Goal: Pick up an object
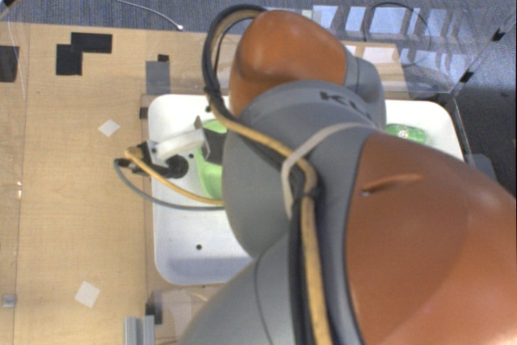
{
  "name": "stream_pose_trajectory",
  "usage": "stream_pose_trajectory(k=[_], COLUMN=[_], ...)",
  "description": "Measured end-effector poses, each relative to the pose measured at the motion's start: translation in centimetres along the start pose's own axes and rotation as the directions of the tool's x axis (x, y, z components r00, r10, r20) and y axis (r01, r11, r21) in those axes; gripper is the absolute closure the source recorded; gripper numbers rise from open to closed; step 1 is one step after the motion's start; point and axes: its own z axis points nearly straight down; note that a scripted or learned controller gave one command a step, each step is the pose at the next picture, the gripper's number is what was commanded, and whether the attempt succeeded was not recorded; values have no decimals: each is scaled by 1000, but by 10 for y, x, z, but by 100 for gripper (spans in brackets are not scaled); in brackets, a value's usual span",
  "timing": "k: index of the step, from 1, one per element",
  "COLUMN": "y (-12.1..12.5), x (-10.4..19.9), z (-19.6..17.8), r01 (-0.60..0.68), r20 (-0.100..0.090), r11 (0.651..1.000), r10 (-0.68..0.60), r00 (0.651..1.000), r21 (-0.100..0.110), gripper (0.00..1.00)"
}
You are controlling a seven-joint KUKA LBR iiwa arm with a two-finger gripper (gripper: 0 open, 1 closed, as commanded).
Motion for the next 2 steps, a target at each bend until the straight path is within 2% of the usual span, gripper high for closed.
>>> stream_pose_trajectory(k=[1,2], y=[15,-2], x=[0,2], z=[163,7], r01=[186,100], r20=[-13,-15], r11=[983,995], r10=[-186,-100], r00=[983,995], r21=[6,7], gripper=[100,100])
